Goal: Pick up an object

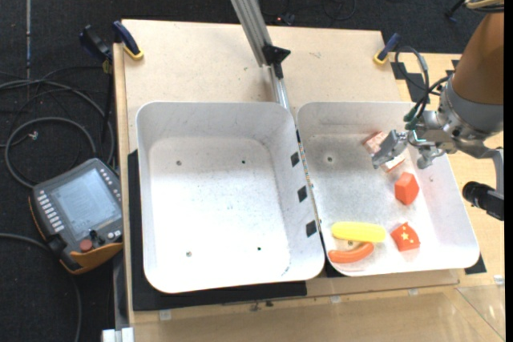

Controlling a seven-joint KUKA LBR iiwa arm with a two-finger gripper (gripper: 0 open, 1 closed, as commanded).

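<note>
Gripper (402, 150) hung low over the right bin (449, 256), fingers spread apart, nothing visibly between them. Going left to right: the left bin (152, 172) was bare white plastic. Along the right bin's near edge lay a yellow banana-shaped piece (358, 231) touching an orange curved piece (351, 253), with a red block (405, 237) just beside them; probably they were simply scattered as loose pick targets. Farther back, a pale pink object (373, 142) lay just beside the left finger, and an orange block (406, 188) sat near, slightly in front of the gripper. Which one was the target could not be told; the pink piece seemed likeliest. Arm reached in from the right, wrist bent downward, orange band (485, 52) above it.
</note>
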